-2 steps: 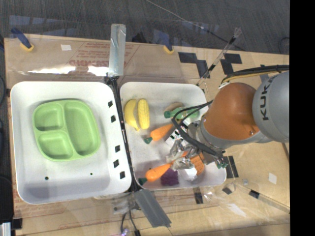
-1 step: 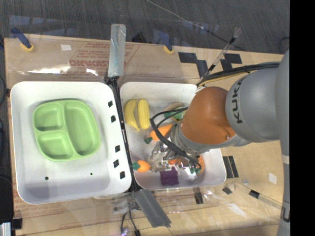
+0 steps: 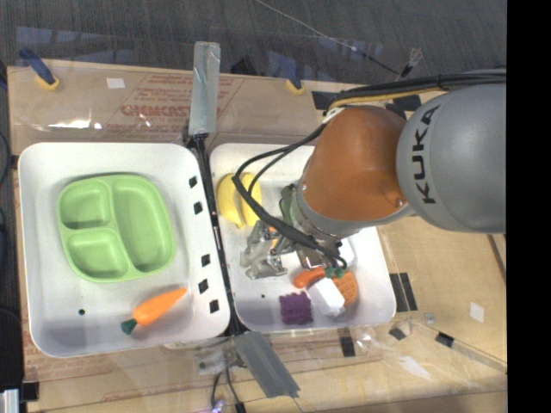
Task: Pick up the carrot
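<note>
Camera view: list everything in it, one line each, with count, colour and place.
Bins: two, white, side by side on the bench.
Divided plate: one, light green, three compartments, in the left bin.
Carrot: one, orange with a green top, left bin, near its front edge, below the plate.
Banana: one, yellow, right bin, near its left wall.
Purple item: one, right bin, front.
Orange, white and green items: a small cluster, right bin, beside the purple item; kinds unclear.
Arm: one, grey with an orange band, over the right bin.
Gripper: one, metallic, over the right bin.
</note>
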You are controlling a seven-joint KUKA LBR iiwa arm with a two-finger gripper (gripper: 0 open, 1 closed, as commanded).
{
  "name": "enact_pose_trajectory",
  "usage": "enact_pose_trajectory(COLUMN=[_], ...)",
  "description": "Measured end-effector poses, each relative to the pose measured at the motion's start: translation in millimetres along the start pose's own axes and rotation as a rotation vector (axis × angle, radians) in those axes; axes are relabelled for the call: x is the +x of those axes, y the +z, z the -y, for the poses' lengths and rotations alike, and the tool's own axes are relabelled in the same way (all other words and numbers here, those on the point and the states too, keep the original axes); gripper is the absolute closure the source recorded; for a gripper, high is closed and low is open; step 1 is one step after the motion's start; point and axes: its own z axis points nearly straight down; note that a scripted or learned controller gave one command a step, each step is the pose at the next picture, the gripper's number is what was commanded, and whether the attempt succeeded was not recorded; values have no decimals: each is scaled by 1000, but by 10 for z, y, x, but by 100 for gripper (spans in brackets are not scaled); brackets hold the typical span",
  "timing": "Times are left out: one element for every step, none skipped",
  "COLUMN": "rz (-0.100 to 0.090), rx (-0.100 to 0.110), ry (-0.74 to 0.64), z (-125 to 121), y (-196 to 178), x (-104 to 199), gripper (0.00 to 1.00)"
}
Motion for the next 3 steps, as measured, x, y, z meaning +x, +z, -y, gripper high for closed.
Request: enact_pose_trajectory(rz=[-7,-4,0], rx=[2,3,2], ry=[277,267,296], z=[458,440,95], y=[-27,-133,-884], x=[-843,-859,-574], gripper=[100,100,100])
